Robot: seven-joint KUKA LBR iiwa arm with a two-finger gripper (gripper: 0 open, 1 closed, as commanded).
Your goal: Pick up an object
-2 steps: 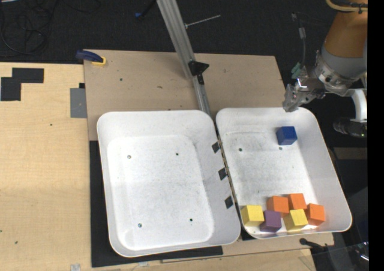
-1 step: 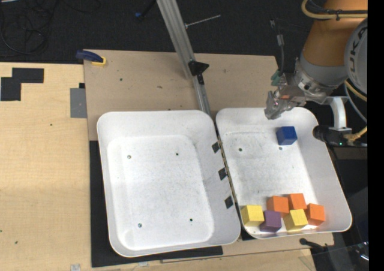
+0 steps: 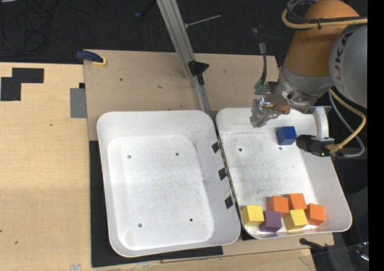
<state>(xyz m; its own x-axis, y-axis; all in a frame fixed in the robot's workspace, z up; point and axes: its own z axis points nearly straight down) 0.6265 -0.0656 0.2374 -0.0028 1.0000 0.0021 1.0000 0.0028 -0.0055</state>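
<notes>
My gripper (image 3: pixel 260 118) hangs over the far edge of the right bin (image 3: pixel 264 168), with nothing visible between its fingers. A blue cube (image 3: pixel 287 135) lies in that bin just to the right of the gripper, apart from it. At the bin's near end sits a cluster of blocks: a yellow one (image 3: pixel 252 213), a purple one (image 3: pixel 272 220), another yellow one (image 3: pixel 294 219) and three orange ones (image 3: pixel 278 204) (image 3: pixel 297 201) (image 3: pixel 315 213).
The left bin (image 3: pixel 120 144) stands beside the right one, with black clips (image 3: pixel 222 173) along the seam between them. A slanted metal rail (image 3: pixel 179 36) rises behind the bins. Wooden bench surface lies to the left and behind.
</notes>
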